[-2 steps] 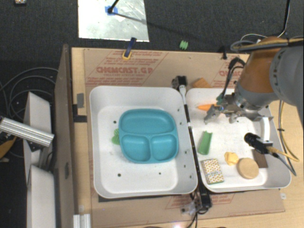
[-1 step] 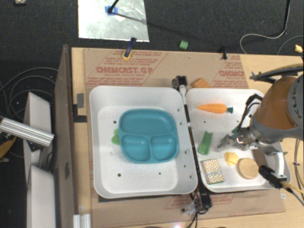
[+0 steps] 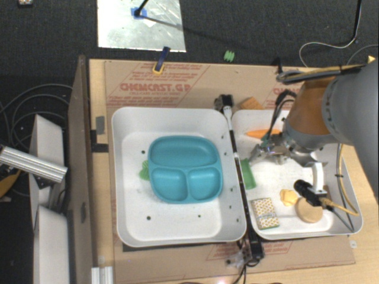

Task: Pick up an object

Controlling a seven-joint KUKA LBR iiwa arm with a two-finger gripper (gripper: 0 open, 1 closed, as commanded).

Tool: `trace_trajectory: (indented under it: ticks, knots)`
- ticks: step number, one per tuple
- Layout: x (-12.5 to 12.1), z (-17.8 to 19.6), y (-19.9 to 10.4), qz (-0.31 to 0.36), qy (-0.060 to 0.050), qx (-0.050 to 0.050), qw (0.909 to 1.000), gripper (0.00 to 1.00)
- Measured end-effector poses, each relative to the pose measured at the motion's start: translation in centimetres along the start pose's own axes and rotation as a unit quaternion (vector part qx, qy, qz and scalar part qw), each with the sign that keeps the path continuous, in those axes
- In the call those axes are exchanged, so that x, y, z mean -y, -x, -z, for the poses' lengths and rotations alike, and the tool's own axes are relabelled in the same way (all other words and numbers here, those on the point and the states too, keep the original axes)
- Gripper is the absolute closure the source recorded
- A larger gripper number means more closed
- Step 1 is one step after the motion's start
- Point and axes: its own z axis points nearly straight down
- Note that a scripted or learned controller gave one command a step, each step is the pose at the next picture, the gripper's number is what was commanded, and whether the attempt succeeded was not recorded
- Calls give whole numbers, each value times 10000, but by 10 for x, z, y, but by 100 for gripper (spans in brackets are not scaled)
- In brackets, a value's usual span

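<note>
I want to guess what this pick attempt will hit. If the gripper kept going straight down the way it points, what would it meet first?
Probably bare floor of the right bin. The gripper points down near the bin's upper left, between the orange piece and the green piece. Depth is unclear, so it might clip either.

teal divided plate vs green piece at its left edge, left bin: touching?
Cannot tell. In the camera view the green piece sits tight against the teal plate rim, partly tucked under it, with no gap visible, but overlap from this angle does not prove contact.

- Arm [image 3: 349, 102] — bulky rounded grey casing, smooth.
- Orange band [image 3: 308, 108] above wrist.
- Gripper [image 3: 267, 149] — metallic, with thin dark cables looped alongside.
</note>
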Motion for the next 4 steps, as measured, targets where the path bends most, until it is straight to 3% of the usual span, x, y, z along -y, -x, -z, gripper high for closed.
trace_trajectory:
  ticks: [1,2,4]
  knots:
    - [-73,-7,15,-71,-243,-33,9997,0]
    - [-75,5,26,-72,-213,-51,9997,0]
    - [-75,-7,61,-64,-206,-47,9998,0]
